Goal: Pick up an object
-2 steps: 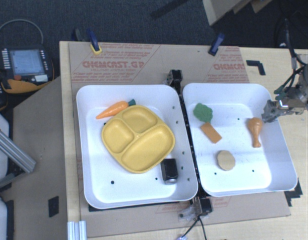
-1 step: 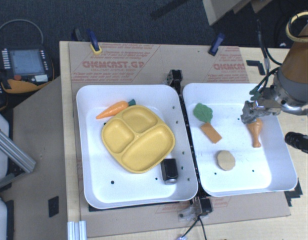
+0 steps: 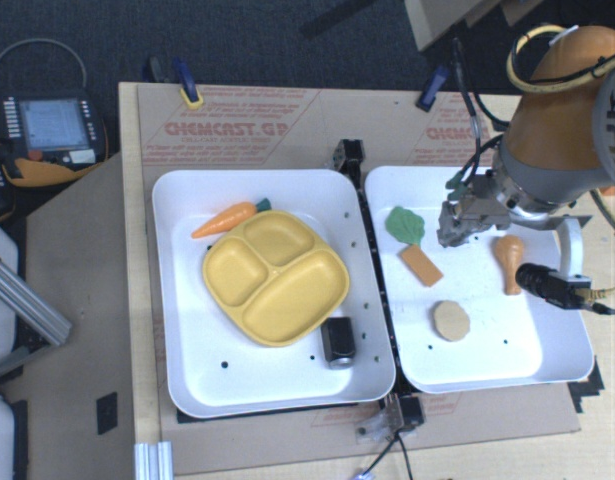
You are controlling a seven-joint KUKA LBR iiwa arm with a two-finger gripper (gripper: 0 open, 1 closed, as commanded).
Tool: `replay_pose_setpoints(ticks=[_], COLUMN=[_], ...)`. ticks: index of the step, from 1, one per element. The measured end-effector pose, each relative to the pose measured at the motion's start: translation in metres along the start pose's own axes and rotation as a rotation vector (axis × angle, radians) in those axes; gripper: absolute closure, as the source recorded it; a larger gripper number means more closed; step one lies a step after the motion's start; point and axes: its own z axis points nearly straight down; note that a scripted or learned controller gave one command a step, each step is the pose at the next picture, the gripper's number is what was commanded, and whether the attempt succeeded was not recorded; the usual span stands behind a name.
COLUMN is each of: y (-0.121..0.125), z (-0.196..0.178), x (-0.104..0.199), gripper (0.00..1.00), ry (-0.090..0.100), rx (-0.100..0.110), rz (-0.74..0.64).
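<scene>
The end effector (image 3: 457,230), finger state unclear, hovers just right of the green object (image 3: 406,224).

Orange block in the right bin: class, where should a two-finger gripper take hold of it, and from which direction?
Probably across its two long sides at the middle, coming straight down. The orange block lies flat and slanted, its upper end close to the green leafy piece, so the ends are less free. The gripper hangs just to its upper right and would need turning to match the slant.

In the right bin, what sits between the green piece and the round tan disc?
The orange block lies between the green piece and the tan disc, seen in the camera view.
</scene>
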Motion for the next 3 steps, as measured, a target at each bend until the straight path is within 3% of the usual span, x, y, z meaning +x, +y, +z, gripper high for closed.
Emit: replay_pose_setpoints(ticks=[2,3], y=[0.041,0.049], z=[0.003,0.018], x=[0.095,0.151], gripper=[1.0,1.0], ry=[-0.001,-0.001], rx=[-0.006,-0.004], rz=[-0.001,0.0])
